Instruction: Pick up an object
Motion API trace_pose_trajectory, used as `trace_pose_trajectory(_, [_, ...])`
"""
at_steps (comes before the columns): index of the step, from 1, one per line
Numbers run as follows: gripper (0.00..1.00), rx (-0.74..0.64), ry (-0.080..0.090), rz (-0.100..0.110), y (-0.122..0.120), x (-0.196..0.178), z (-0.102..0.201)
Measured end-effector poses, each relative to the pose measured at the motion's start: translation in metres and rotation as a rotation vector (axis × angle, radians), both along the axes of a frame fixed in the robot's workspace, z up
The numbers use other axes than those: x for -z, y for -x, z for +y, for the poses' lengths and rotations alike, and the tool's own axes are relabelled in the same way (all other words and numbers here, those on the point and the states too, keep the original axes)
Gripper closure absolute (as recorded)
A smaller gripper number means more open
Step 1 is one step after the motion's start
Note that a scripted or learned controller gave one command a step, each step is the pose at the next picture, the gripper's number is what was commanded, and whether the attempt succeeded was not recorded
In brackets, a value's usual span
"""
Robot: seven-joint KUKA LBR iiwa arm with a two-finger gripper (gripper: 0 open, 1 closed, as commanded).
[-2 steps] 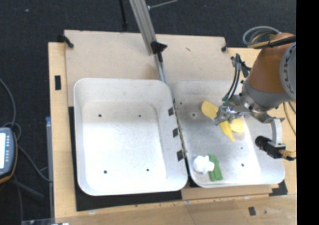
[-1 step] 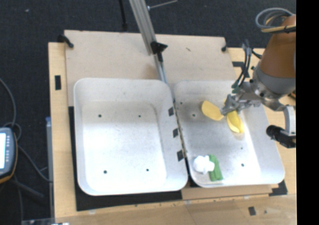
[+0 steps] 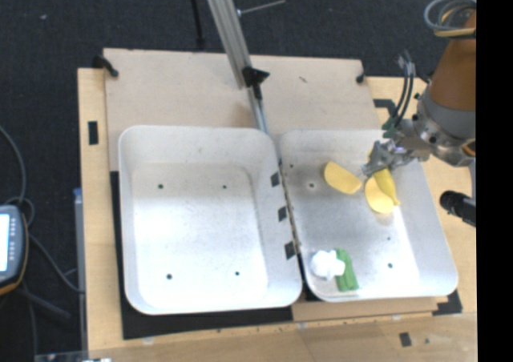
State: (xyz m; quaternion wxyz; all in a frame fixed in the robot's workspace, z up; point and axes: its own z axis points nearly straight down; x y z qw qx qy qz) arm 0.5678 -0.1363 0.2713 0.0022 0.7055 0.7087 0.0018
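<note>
Two shallow white plastic bins: left bin (image 3: 200, 216); right bin (image 3: 417, 260) holds all the objects. Grey arm with orange band (image 3: 453, 72) enters from the right. Gripper (image 3: 383, 162) sits over the right bin's upper part, between two smooth yellow banana-like pieces: one (image 3: 342, 178) left, one (image 3: 382, 192) just below; finger spacing cannot be told. Small green block with a white lump (image 3: 335, 266) lies near the front wall.

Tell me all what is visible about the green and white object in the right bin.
The green and white object lies flat near the front edge of the right bin, close to its left wall. It shows two parts: a rounded white lump at the left and a straight green strip beside it, touching it. The material is too small to judge. It lies well apart from the two yellow pieces farther back, and the gripper is not near it.
</note>
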Motion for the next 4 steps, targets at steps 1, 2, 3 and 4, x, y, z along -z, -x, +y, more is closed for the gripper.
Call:
trace_pose_trajectory(1, [1.00, 0.000, 0.001, 0.004, -0.020, 0.014, 0.047])
trace_pose_trajectory(2, [1.00, 0.000, 0.001, 0.003, -0.042, 0.021, 0.090])
trace_pose_trajectory(3, [1.00, -0.002, -0.001, 0.003, -0.052, 0.013, 0.144])
trace_pose_trajectory(4, [1.00, -0.001, 0.001, 0.002, -0.069, 0.027, 0.192])
